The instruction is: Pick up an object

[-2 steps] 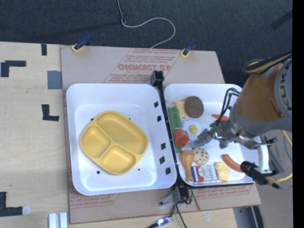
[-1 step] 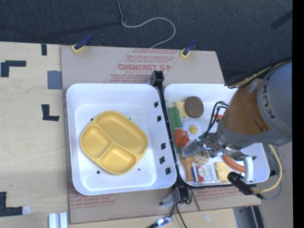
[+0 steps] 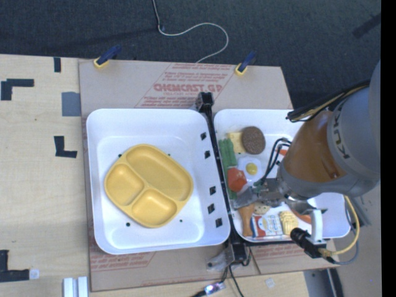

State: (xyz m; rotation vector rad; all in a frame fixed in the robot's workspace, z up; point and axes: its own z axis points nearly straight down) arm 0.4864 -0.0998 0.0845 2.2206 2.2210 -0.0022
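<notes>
Gripper low in right bin; can't tell how it's set, wrist blocks view. Red tomato just up-left of it, nearly touching. Fried egg above, brown cookie farther up, printed carton just below. Yellow divided plate well left, in left bin.

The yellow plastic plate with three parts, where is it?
The yellow three-part plastic plate lies in the left white bin, near its middle, left of the divider.

Glossy yellow plastic tray
</notes>
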